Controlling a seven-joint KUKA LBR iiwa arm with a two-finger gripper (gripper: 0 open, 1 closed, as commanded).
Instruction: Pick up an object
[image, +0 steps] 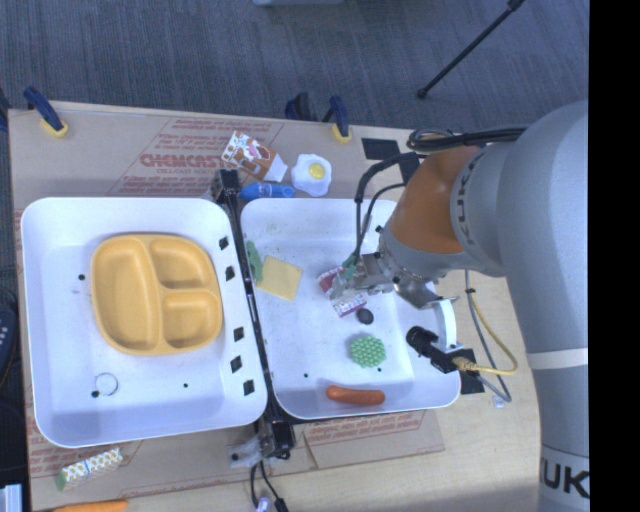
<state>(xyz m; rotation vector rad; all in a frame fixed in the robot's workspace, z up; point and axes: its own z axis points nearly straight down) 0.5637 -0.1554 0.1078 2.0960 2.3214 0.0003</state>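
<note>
Right now pincer (352, 288) sits low in rt bin (300, 215), over small red/white packet (340, 285); can't tell how wide it's open or if packet's gripped. Green ball (367, 350) just below, yellow block (281, 279) to left.

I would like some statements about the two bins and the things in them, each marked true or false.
1. The yellow divided tray lies in the left bin. True.
2. The green bumpy ball lies in the left bin. False: it lies in the right bin.
3. The orange sausage-shaped thing lies near the right bin's front edge. True.
4. The yellow cheese slice lies on the divided tray. False: it lies on the right bin's floor.
5. The gripper hangs over the right bin. True.
</note>
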